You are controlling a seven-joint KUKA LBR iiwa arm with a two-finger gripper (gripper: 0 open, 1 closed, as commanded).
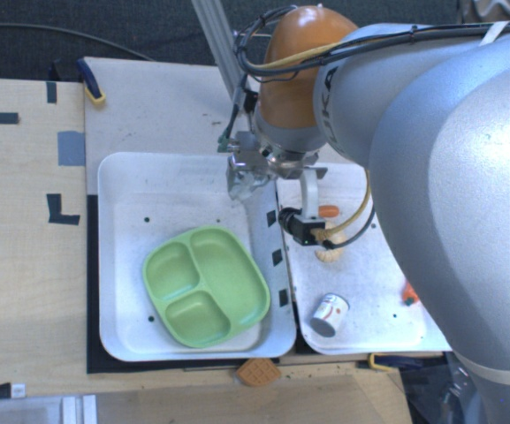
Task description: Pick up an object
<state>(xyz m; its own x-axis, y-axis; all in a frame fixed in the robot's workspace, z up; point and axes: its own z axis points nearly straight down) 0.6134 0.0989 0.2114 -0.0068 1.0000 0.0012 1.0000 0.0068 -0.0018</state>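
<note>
Hanging over the back edge of the left bin (117, 237), the gripper (247, 177) sits low near the dividing rims of the two bins, and from where I stand I cannot tell how it is set, since the metal parts there blur together under the wrist. Just above it bulges the orange band (303, 56) of the arm (431, 148), whose grey bulk fills the right side and covers much of the right bin (361, 321). A black fitting (294, 228) with cream-coloured cables hangs beside the gripper, over the right bin's near-left corner. In the left bin lies a green divided plate (206, 285), flat, with three compartments, toward the front right corner and well apart from the gripper. In the right bin a small white and grey can (328, 314) lies on its side near the front; a small tan lump (327, 254) sits further back, and an orange piece (328, 211) shows beyond it. Another bit of orange (408, 295) peeks out by the arm's edge. On the bench in front of the bins lies a brown waffle-like piece (257, 372).
</note>
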